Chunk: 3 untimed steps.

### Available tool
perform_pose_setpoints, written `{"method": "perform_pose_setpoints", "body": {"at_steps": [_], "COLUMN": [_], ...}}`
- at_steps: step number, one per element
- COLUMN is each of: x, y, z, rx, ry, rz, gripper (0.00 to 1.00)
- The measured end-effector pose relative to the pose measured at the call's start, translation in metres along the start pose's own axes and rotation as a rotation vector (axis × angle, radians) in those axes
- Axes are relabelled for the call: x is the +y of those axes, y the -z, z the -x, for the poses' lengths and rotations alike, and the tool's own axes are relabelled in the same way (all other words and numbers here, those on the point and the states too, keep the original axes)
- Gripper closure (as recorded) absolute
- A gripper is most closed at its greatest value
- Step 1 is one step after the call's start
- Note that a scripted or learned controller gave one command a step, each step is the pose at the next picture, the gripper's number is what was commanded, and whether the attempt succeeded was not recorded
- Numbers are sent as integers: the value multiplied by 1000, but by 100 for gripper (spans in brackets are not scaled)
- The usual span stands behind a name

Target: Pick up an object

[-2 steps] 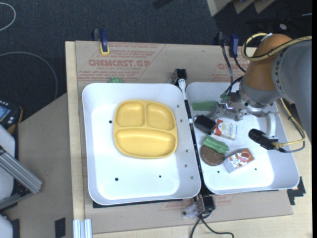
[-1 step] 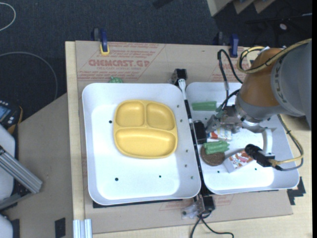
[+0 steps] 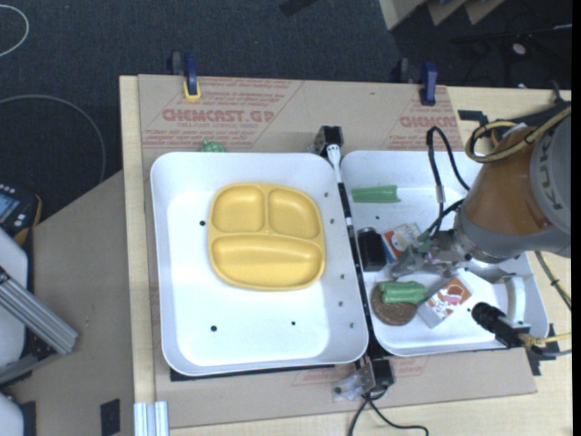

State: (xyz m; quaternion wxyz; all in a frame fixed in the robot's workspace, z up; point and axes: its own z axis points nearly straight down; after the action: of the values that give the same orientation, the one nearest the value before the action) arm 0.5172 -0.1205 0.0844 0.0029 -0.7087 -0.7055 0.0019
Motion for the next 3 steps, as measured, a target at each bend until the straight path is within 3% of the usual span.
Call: {"method": "perform_pose_setpoints", "body": {"at_steps": [1,2,3], "x": [4,60,-43], "y": [11,1,105], "z": [-2,1,-39], "rx": [-2,-3,2], "ry": [3,7,6], "rz": [8,11,4], "gripper": [100,100,100]}}
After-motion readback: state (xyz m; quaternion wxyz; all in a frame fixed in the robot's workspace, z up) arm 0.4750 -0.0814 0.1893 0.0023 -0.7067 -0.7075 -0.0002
